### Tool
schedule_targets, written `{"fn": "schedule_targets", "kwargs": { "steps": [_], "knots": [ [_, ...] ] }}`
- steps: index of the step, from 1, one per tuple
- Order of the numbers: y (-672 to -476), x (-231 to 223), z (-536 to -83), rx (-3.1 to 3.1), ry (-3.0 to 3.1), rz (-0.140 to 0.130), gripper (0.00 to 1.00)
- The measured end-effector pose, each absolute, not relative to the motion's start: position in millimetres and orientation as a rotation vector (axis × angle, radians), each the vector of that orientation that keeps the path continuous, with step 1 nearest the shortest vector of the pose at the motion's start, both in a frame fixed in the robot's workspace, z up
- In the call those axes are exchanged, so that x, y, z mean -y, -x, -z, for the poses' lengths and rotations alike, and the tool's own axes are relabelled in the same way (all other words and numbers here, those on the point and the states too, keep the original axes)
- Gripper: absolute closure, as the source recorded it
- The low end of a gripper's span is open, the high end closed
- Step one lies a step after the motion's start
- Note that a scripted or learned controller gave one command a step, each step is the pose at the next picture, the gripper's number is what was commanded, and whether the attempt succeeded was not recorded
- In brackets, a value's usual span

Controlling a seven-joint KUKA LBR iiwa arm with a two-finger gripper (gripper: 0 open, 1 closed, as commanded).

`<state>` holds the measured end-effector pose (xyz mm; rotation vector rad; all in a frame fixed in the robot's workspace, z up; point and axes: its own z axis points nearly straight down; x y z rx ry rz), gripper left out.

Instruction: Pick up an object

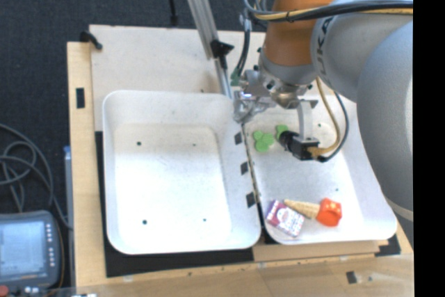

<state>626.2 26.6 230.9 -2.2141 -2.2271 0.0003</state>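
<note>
Right bin (313, 181) is overhung at its left edge by the gripper (243, 108), near a green toy (263, 142); its grip cannot be told.

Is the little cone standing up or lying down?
Lying down: the cone rests lengthwise on the bin floor, tip beside the packet.

Matt, faintly speckled white plastic forms the left bin (111, 108) and right bin (351, 174) on a pale wood-board table (139, 52). The arm's orange band (299, 10) shines glossy above smooth grey casing (375, 66); behind, a ribbed metal rail (198, 0). The green toy (264, 141) looks like smooth plastic.
</note>
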Motion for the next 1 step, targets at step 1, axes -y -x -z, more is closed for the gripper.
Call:
{"fn": "schedule_targets", "kwargs": {
  "steps": [1],
  "knots": [
    [-604.3, -77.7, -245.7, 2.228, 2.212, 0.003, 1.0]
  ]
}}
